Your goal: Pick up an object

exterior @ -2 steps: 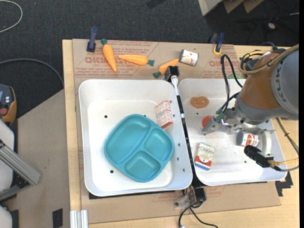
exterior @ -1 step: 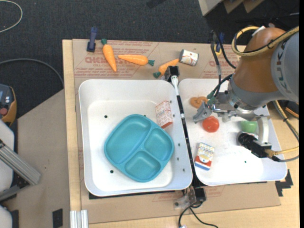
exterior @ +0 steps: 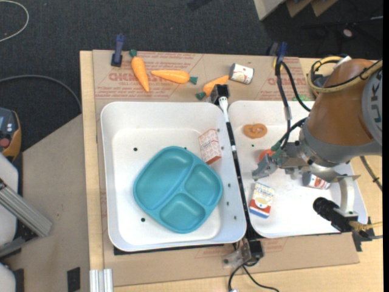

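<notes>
On the surface, the left bin holds a teal tray and a small carton by its right wall. In the right bin lie a pretzel and a white carton, near the divider. The tool hangs low just above that carton; I cannot tell whether it is apart or together.

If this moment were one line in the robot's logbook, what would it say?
arm: over right bin | claw: low beside small carton | grip: unclear | left bin: blue tray, carton
</notes>
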Robot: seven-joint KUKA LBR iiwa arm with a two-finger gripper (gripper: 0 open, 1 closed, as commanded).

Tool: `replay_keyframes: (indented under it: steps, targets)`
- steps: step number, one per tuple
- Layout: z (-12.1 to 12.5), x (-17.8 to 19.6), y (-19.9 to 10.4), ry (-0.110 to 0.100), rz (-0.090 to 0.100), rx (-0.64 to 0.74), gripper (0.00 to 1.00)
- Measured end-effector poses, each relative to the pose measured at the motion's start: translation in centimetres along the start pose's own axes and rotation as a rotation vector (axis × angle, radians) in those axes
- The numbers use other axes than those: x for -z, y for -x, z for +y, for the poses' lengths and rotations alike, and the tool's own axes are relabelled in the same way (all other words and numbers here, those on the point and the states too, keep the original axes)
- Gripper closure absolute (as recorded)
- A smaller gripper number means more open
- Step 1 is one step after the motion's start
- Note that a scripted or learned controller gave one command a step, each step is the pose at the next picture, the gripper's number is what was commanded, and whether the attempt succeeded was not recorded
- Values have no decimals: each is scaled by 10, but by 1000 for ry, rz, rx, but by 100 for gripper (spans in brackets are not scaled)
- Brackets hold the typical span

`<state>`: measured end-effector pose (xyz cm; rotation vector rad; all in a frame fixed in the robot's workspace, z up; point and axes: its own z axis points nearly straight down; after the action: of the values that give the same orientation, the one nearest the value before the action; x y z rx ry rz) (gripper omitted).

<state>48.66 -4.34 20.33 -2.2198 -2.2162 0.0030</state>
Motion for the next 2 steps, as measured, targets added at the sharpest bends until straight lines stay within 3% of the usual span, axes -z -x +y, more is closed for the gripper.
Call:
replay_keyframes:
  steps: [1, 2]
  targets:
    - [1, -20, 32, 0, -1, -2, 0]
    - [11, -110, 64, 3, 0, -4, 0]
